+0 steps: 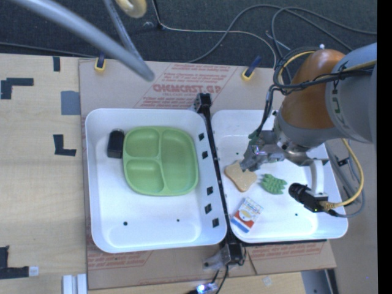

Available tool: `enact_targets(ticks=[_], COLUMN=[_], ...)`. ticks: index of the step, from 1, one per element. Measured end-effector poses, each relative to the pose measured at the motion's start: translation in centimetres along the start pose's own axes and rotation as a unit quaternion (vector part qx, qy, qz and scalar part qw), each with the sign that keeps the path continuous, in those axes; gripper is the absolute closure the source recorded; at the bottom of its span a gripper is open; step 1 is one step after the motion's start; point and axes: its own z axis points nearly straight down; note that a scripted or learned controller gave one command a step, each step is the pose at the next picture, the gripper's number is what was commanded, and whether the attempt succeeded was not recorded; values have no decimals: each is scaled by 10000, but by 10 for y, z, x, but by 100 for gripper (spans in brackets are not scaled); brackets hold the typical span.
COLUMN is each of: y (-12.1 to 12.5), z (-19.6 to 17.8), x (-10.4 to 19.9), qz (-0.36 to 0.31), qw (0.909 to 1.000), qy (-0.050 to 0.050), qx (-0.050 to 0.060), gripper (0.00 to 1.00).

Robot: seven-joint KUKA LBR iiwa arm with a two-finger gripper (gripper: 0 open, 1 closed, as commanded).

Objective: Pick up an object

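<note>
In the right bin (318, 228) lie a tan toast-shaped piece (240, 177), a small green leafy toy (273, 184) and a white packet with red and blue print (246, 215). My gripper (256, 156) hangs low over this bin, just above and right of the toast piece, its tip close to the toast's upper edge. The grey arm with its orange band (315, 84) reaches in from the right and hides the bin's far right part. In the left bin (98, 164) a green divided plate (161, 160) lies with a small black block (116, 144) at its left side.
A black divider strip (208, 158) runs between the two bins. Cables loop over the bench behind the right bin and along its right edge. A black connector (304, 196) sits by the arm's lower right. A grey pole (79, 23) crosses the upper left.
</note>
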Motion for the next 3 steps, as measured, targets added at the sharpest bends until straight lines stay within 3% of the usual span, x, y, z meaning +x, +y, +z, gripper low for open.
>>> enact_targets(ticks=[3], y=[53], z=[-2], x=[144], qz=[5], qw=[10000], qy=[-3], qx=[-6], gripper=[100])
